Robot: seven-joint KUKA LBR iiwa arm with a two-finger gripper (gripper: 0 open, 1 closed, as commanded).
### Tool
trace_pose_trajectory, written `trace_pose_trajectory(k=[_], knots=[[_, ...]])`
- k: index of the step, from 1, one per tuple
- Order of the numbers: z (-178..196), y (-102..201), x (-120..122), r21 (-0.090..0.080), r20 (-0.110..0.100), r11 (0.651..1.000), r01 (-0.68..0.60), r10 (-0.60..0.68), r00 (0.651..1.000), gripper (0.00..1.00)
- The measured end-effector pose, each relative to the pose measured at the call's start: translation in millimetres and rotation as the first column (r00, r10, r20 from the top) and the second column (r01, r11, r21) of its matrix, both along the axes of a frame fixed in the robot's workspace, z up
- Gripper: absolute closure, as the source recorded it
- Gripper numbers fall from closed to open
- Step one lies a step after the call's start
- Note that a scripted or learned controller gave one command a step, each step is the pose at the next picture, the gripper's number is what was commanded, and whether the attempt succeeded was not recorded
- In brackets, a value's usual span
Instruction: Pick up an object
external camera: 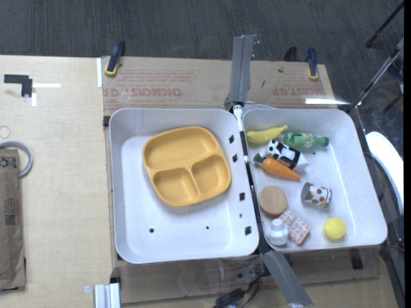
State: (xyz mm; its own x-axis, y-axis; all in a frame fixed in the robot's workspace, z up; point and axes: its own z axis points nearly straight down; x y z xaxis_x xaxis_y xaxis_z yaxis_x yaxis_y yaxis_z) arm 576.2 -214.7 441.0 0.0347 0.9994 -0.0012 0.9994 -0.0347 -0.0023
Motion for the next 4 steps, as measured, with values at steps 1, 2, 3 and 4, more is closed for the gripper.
trace_pose_trajectory(k=[1, 2, 3, 4], knots=[[-85.7, -2.4, -19.3, 0.0, 0.0, 1.0, 0.017, -0.017, 1.0, 1.0], [-260.2, 23.1, -17.6, 0.001, 0.0, 0.999, -0.043, 0.043, 0.999, 1.0], [-152.9, 47.9, -4.7, -0.002, 0.001, 0.778, 0.628, -0.628, 0.778, 1.0], [-0.1, 68.8, -37.2, -0.002, 0.001, 0.864, 0.503, -0.503, 0.864, 1.0]])
